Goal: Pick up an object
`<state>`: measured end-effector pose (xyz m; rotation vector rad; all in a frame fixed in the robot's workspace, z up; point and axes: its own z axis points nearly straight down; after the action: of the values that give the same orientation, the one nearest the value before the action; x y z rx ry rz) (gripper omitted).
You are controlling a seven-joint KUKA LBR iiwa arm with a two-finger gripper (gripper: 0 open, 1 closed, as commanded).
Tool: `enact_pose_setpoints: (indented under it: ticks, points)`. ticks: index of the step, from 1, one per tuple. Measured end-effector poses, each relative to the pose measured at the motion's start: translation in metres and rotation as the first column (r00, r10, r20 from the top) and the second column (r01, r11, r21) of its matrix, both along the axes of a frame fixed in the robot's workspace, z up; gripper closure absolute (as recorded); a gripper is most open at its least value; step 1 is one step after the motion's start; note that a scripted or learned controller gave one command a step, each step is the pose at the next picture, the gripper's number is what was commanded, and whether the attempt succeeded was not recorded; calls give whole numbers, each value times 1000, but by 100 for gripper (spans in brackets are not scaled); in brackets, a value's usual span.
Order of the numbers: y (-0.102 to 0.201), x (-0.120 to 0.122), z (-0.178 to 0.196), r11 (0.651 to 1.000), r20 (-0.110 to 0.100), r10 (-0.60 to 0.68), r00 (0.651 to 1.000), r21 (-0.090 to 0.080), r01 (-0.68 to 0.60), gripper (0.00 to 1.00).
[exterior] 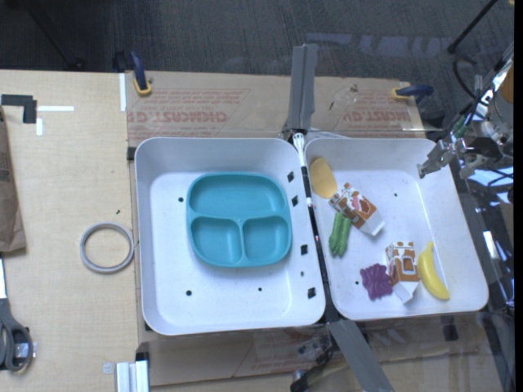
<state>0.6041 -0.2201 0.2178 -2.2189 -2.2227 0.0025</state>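
Hovering tool, banana well below

A tape ring and scissors lie on the bench.

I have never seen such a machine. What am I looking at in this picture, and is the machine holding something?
One camera looks down at a slant on a bench with two white bins. The left bin holds a teal divided plate. The right bin holds toy food: a banana, purple grapes, a green pod, a yellow-orange piece and two small cartons. The robot arm reaches in from the right; its gripper hangs over the right bin's far right corner. Nothing is seen between its fingers. A grey ring lies on the bench.
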Motion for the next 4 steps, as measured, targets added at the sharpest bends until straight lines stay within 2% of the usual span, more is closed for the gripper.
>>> enact_pose_setpoints:
  ticks: [1,2,3,4]
  points:
    - [44,51,-5,963,0,-269,963,-2,269,0]
    - [94,13,-115,944,-3,-331,944,-1,331,0]
    - [149,43,-26,994,1,-109,994,-1,109,0]
    - [126,-1,-124,999,5,-38,999,0,38,0]
